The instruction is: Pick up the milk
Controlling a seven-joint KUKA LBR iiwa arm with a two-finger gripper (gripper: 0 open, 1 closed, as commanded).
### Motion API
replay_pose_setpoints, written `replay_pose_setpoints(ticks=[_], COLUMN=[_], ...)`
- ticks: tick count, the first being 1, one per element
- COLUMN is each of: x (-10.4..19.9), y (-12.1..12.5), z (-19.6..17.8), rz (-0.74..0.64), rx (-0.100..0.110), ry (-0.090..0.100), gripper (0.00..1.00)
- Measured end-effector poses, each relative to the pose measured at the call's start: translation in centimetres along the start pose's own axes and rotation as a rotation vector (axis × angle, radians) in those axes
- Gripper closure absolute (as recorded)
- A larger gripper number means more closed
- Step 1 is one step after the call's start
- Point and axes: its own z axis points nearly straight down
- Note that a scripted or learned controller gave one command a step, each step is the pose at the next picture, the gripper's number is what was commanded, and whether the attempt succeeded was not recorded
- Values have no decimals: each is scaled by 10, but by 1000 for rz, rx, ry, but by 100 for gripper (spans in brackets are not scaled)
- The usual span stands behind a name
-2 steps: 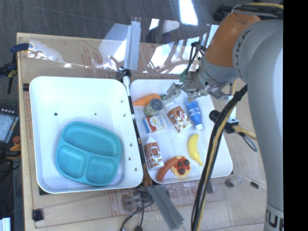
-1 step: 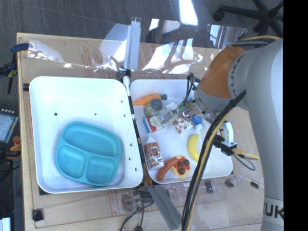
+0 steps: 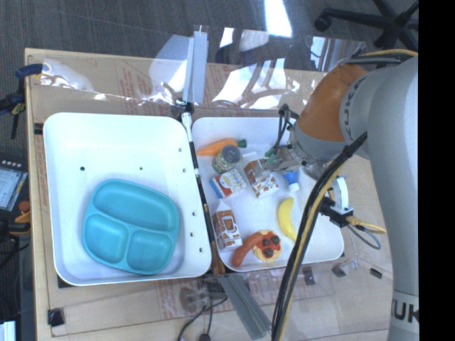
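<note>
Now the claw [image 3: 279,163] hangs low over the milk [image 3: 264,179] in the right bin [image 3: 323,241]. I cannot tell if it is grasping anything.

Tray [image 3: 132,224] in left bin [image 3: 64,141]

A turquoise tray [image 3: 131,226] lies in white; the banana [image 3: 286,219] is yellow, the carrot [image 3: 217,148] orange.
</note>
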Motion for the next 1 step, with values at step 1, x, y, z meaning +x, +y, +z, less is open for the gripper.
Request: replay_pose_setpoints(ticks=[1], x=[79], y=[-2], z=[-152], rz=[251], rx=[14], ry=[6], gripper=[100])
